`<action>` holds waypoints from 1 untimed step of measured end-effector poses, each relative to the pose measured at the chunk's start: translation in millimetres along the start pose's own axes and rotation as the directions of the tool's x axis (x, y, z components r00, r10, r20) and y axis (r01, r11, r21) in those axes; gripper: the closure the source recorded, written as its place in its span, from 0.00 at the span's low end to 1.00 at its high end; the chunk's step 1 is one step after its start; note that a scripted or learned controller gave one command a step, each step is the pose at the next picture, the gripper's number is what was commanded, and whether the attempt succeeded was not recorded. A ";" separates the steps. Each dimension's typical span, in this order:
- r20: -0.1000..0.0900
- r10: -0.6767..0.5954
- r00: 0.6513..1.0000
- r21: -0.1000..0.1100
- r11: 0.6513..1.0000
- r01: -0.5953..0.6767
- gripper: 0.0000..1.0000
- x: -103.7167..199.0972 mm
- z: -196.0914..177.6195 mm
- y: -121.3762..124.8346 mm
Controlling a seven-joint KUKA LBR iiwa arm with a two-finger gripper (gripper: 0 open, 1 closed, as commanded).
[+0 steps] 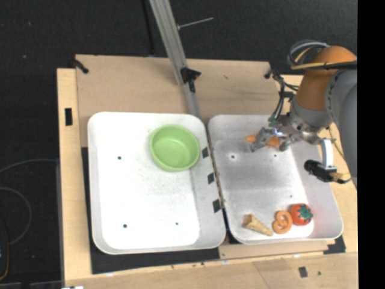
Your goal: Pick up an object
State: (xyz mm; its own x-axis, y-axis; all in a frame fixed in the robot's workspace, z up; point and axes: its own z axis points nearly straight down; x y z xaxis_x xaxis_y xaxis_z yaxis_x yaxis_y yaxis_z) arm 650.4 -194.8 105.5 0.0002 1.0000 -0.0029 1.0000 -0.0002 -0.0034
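Camera view: two bins. Left bin: one green bowl. Right bin: one cone, one pretzel, one tomato in near right corner. Gripper low over far side, fingers clenched on small orange piece.

Setting: robotics laboratory, test bench.

Evidence: a grey industrial arm with an orange band, cabled at the wrist, reaching over a plain tan wooden bench board. Directly beneath its tool, a shallow white plastic bin; a matching second white bin lies on the far side of that one from the tool. A slanted grey metal mounting pole rises from the bench beyond the bins' shared edge. Black floor covering surrounds the bench. Bin contents are toy-like props, not household goods.
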 end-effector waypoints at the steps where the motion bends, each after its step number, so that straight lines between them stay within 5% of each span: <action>1: 0.004 -0.002 1.000 -0.009 1.000 0.002 1.00 -1.3 -15.5 2.1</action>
State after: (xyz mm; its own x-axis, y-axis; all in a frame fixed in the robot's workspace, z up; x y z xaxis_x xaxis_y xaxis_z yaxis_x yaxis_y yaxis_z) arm 652.6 -196.1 120.9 -0.0017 1.0000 -0.0064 1.0000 0.0017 0.0053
